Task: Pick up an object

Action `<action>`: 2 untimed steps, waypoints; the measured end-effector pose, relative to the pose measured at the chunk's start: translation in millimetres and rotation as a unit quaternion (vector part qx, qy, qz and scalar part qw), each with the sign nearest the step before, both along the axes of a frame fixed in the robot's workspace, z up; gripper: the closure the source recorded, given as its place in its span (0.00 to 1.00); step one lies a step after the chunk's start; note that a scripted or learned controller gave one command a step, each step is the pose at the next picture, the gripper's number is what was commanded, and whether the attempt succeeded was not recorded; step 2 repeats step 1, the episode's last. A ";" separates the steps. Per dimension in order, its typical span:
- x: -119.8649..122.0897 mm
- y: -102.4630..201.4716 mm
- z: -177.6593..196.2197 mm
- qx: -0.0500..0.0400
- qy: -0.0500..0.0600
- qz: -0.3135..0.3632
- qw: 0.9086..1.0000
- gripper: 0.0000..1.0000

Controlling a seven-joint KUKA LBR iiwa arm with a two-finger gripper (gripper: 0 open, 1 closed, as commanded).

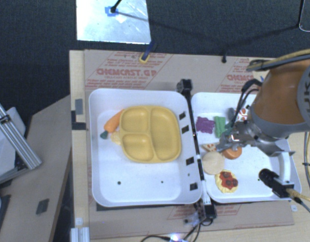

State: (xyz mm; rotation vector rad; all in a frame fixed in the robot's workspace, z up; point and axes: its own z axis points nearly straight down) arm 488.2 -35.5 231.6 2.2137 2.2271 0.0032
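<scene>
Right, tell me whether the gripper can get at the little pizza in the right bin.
Probably yes: the pizza lies flat and uncovered near the bin's front, apart from the round bun, just below the gripper.

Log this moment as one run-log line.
arm: over right bin | gripper: low among toy food, near orange piece | grasp: unconfirmed | yellow tray: left bin

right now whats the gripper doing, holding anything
gripper: low in the right bin among the toy food; open or shut cannot be told, nothing visibly held.
</scene>
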 end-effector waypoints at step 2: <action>6.9 2.9 -12.9 0.000 0.001 -0.001 1.000 1.00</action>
